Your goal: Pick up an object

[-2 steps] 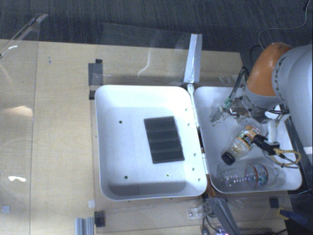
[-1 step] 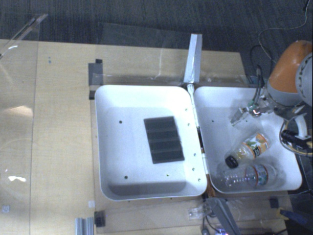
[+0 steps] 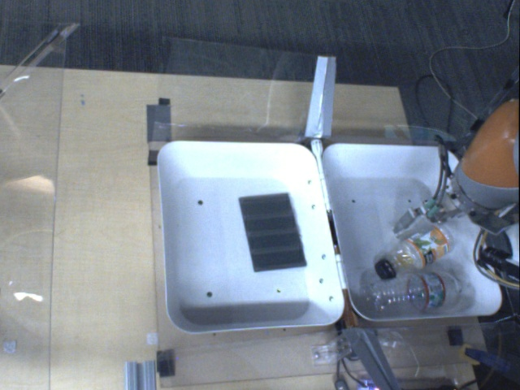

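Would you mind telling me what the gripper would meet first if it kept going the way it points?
Probably the small bottle with the yellow label, lying just below the gripper in the right bin; depth is unclear from this view.

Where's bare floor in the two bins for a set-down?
Left bin: bare white floor all around the dark ridged block, widest along its left wall and front edge. Right bin: free in the back-left corner, next to the divider. Its front-right is crowded: the end effector sits over the small labelled bottle, with the clear bottle beside it.
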### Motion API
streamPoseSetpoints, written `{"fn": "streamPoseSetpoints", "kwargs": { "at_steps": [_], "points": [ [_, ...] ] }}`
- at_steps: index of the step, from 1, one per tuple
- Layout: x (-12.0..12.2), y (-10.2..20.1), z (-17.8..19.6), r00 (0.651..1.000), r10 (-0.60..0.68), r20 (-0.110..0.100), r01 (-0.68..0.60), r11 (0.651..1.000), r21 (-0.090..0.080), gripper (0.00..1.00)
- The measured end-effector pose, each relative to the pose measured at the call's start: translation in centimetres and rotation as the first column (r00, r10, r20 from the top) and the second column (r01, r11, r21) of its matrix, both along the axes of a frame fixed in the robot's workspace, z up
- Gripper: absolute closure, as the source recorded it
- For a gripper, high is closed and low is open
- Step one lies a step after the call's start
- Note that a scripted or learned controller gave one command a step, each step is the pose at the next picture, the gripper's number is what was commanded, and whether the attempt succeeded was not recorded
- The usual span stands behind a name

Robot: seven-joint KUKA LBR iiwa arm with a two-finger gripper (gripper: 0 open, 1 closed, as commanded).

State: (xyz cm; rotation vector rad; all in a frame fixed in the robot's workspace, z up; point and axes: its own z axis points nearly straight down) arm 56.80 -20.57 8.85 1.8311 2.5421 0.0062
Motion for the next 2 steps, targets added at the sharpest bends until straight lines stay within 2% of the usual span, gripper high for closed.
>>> {"fn": "streamPoseSetpoints", "kwargs": {
  "at_steps": [1, 2],
  "points": [
    [-3.6, 0.1, 0.0, 0.986, -0.166, 0.004, 0.166, 0.986, 0.002, 0.0],
    [-3.2, 0.2, 1.3, 0.986, -0.163, 0.013, 0.163, 0.987, 0.002, 1.0]
  ]
}}
